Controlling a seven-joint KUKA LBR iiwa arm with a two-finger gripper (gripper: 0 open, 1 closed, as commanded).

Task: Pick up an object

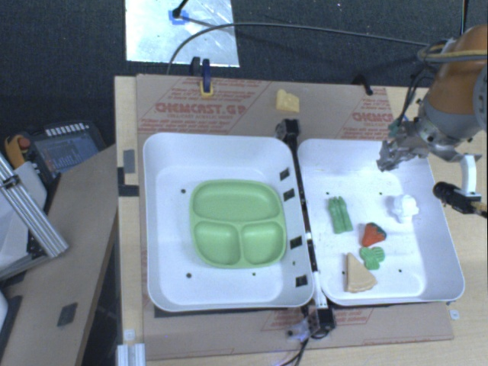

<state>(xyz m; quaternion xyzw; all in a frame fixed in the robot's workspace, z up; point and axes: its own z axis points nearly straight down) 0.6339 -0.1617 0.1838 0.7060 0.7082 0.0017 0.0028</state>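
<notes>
- Pincer (390, 158) up over right bin's (435, 204) back edge; spread or pressed together, cannot tell.
- Nearest toy: white lump (402, 207), on bin floor just below.
- Best: drop straight down, pinch gently.

2 white bins (164, 155), 1 green tray (235, 223), 5 toy food pcs (339, 213), 1 yellow clamp (206, 78).

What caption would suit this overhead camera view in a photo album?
Robot gripper hovering over the right bin of toy food, beside a green divided plate in the left bin.
</notes>
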